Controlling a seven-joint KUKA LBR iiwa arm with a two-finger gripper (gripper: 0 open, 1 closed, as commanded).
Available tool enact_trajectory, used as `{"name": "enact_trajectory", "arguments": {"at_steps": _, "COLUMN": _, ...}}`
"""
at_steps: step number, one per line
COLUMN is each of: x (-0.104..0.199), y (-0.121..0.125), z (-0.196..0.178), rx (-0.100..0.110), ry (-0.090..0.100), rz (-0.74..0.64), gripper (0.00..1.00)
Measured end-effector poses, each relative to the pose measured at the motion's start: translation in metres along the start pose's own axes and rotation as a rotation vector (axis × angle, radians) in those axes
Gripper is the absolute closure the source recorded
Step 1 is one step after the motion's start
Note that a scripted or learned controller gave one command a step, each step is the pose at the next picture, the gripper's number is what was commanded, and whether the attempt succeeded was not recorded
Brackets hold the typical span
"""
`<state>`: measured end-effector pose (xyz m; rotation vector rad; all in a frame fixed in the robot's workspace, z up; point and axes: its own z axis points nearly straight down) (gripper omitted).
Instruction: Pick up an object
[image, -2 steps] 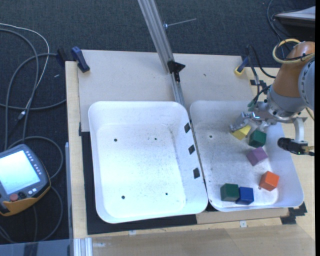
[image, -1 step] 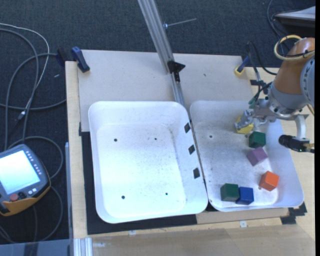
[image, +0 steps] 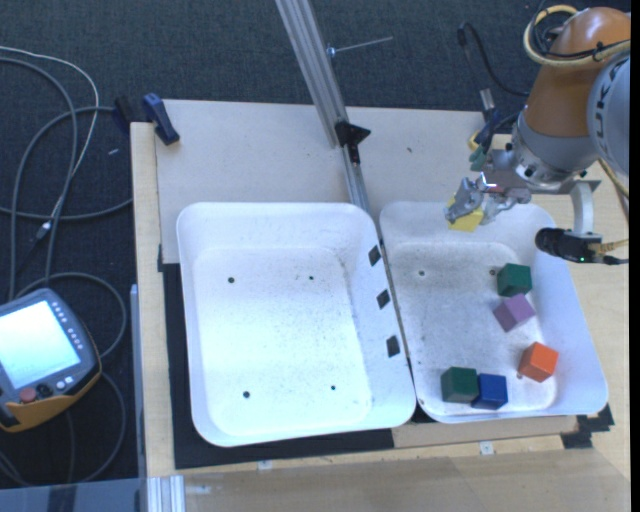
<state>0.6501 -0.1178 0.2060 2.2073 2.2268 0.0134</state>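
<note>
My arm (image: 575, 75) comes in from the upper right corner of the frame, the orange band bulging at the top edge and the grey wrist below it slanting down and to the left. My gripper (image: 466, 212) sits right of centre in the upper part of the frame, angled down and leftward. A small yellow block (image: 467, 220) shows between my jaws, which are closed on it.

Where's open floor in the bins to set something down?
The left bin has bare floor wall to wall. In the right bin, the open patch runs down the middle and left side, between the divider wall and the green block. The right edge and near corner are crowded: purple block, orange block, dark green block, blue block.
</note>
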Motion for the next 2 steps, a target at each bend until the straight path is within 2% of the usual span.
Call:
{"name": "enact_trajectory", "arguments": {"at_steps": 1, "x": -0.041, "y": -0.001, "z": 0.044, "rx": 0.016, "ry": -0.002, "rz": 0.012, "gripper": 1.00}}
{"name": "enact_trajectory", "arguments": {"at_steps": 2, "x": 0.034, "y": 0.021, "z": 0.038, "rx": 0.009, "ry": 0.001, "rz": 0.001, "gripper": 1.00}}
